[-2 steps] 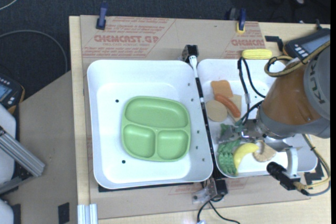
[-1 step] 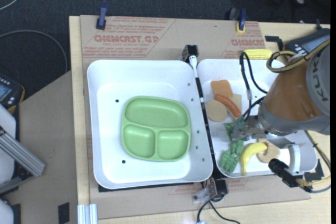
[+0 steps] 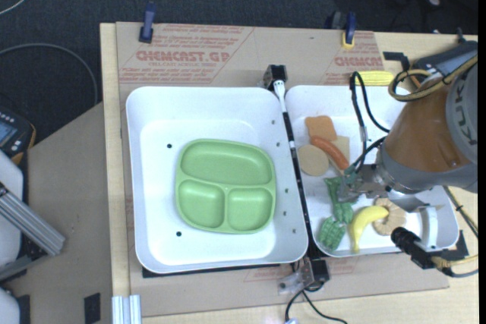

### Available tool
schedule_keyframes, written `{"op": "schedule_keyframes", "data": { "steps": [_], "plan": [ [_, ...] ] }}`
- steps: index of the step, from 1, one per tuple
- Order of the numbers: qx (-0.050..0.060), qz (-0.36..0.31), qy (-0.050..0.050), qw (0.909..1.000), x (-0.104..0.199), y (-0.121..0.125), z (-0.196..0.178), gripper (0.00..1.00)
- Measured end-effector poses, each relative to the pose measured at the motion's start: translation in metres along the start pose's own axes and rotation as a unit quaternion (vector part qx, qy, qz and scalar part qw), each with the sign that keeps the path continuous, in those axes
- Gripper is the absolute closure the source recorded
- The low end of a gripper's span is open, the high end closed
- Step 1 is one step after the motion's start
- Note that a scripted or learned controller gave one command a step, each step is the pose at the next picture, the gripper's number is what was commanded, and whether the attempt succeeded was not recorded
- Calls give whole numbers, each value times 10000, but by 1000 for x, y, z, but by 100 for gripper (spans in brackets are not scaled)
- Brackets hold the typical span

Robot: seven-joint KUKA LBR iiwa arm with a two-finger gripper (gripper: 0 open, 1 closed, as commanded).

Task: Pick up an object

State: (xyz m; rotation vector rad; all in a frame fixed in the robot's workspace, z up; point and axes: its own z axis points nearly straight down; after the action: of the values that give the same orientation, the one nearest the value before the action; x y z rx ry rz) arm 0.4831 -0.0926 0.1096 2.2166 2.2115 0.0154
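The claw [image 3: 351, 190] hangs low in the right bin [image 3: 444, 228] over mixed toy food; whether it is wide or narrow, I cannot tell. Just beside it lies a banana [image 3: 364, 221], long axis running from upper right to lower left. Likely still lining up; next it must settle onto one piece.

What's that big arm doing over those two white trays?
A grey and orange robot arm reaches in from the right over the right-hand bin, which holds toy food: a banana, green vegetable pieces, an orange carrot-like piece and a tan disc. Its gripper is low among the green pieces beside the banana. The left bin holds a green divided plate.
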Motion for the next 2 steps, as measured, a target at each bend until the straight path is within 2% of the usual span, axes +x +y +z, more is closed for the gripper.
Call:
{"op": "schedule_keyframes", "data": {
  "steps": [1, 2],
  "plan": [
    [-4, 1, -3, 10000, 0, 0, -10, 100],
    [27, -13, 11, 10000, 0, -1, 20, 100]
  ]
}}
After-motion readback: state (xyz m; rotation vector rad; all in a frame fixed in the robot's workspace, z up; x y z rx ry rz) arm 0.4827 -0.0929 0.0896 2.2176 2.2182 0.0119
